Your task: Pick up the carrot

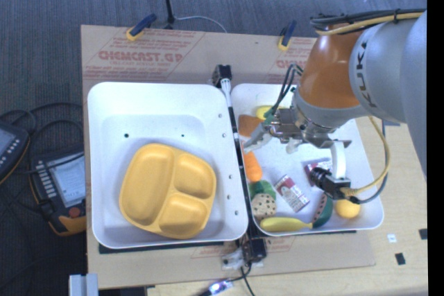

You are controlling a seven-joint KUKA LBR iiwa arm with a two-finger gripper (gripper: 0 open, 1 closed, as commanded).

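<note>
Your gripper [281, 138] hangs over the right bin [371, 215], just beside the carrot [252, 166] by the divider; you can't tell its opening from here

The right bin [374, 218] is crowded along its near wall by a banana [284, 224], a cookie [263, 204], a green vegetable [261, 188], a small packet [292, 192] and a lemon [347, 208]; the carrot [252, 166] is pressed against the dividing wall, so little room is left on that side; the bin's far part is overhung by the arm [333, 80]; open floor is left around the yellow tray [168, 189] in the left bin [139, 107].
</note>
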